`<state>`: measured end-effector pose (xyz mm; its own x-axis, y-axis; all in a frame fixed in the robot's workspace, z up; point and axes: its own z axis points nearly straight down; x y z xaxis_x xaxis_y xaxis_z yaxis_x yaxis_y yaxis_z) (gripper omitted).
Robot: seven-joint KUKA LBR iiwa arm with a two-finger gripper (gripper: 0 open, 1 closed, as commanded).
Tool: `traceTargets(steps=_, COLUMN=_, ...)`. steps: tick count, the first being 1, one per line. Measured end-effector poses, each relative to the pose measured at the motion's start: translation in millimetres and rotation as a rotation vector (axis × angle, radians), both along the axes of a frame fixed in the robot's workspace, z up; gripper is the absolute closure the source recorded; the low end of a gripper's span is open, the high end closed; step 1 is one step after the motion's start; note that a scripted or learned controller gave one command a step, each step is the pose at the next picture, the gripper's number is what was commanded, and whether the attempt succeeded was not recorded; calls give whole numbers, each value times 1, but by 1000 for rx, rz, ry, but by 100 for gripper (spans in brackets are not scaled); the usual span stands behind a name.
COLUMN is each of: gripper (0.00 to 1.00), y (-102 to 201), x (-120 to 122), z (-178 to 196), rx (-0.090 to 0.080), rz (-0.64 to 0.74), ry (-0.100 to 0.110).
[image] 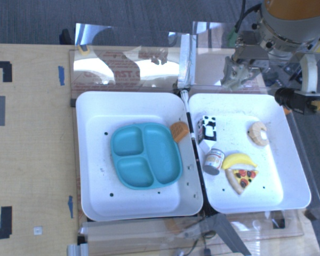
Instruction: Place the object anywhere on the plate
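Gripper point(244, 73) hangs above the right bin's point(293, 143) far rim; jaw state cannot be told. Teal divided plate point(146, 156) sits in the left bin point(90, 143). Brown toy pastry point(179, 131) touches the plate's right edge. Right bin: banana point(240, 160), pizza slice point(241, 178), can point(214, 160).

Two shallow white plastic bins: left bin point(90, 143), right bin point(288, 159).
One teal three-compartment plate point(145, 155), left bin centre.
One small orange-brown lump point(179, 131), at plate's 2 o'clock.
Right bin, one each: black-and-white block point(208, 128), small silver can point(214, 161), yellow toy banana point(239, 160), toy pizza slice point(242, 178), pale round bun-like piece point(258, 133).
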<state>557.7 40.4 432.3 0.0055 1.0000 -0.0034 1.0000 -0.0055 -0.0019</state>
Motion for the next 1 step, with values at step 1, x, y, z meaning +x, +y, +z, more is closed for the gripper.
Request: traceTargets(steps=1, gripper=100, y=-41, x=-30, z=-120, rx=1, rz=3, ry=8)
